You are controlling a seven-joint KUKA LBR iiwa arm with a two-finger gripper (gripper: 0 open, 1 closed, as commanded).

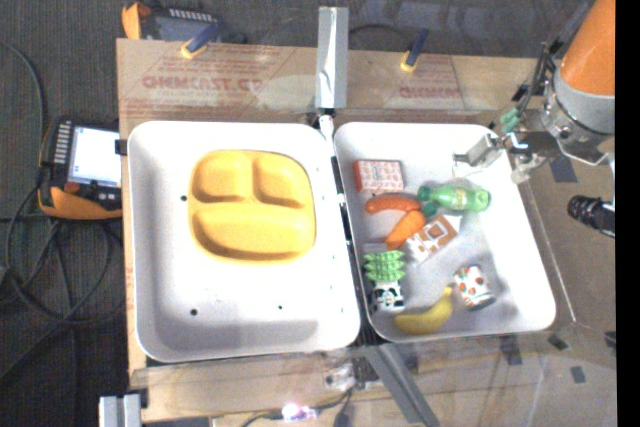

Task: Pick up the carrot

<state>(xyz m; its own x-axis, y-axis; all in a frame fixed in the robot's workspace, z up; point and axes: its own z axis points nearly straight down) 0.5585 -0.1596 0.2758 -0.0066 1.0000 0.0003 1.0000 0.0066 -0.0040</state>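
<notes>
Carrot [406, 227] — light, stiff, probably slick plastic; I'd pinch mid-body. Gripper [488, 147] hovers near the bin's right rim — state indiscernible.

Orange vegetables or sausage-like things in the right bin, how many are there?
2. One reddish-orange sausage shape lies near the bin's middle, below the pink box. The carrot lies just below it, slanting toward the green bottle. More could hide under the other toys.

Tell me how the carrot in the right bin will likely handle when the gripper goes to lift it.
The carrot looks like a smooth, rigid toy, so probably light and a bit slippery. Its tapered, rounded shape may roll or squirt out of a pinch. It lies against the red sausage and small carton, which may shift too.
</notes>
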